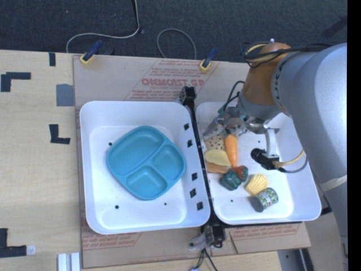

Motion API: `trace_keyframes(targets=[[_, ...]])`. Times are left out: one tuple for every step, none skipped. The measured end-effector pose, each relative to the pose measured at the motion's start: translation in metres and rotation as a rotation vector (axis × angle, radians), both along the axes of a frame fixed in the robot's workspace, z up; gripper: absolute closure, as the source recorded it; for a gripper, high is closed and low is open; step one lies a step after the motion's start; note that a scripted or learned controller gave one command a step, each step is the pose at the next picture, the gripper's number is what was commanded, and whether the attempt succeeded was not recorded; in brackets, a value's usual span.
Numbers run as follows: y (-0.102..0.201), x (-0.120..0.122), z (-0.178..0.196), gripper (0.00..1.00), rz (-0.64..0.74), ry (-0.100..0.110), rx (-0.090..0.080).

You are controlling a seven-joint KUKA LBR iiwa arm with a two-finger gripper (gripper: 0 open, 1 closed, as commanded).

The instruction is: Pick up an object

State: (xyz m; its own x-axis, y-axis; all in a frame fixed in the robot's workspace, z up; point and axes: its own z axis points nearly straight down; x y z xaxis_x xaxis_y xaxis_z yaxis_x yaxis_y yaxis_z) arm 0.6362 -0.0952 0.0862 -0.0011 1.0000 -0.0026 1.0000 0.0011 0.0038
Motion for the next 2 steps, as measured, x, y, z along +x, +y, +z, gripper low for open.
trace_keyframes(targets=[[-0.010, 0.018, 0.000, 0.00, 0.001, 0.002, 0.003], [0.001, 0.014, 0.000, 0.00, 0.001, 0.001, 0.001]])
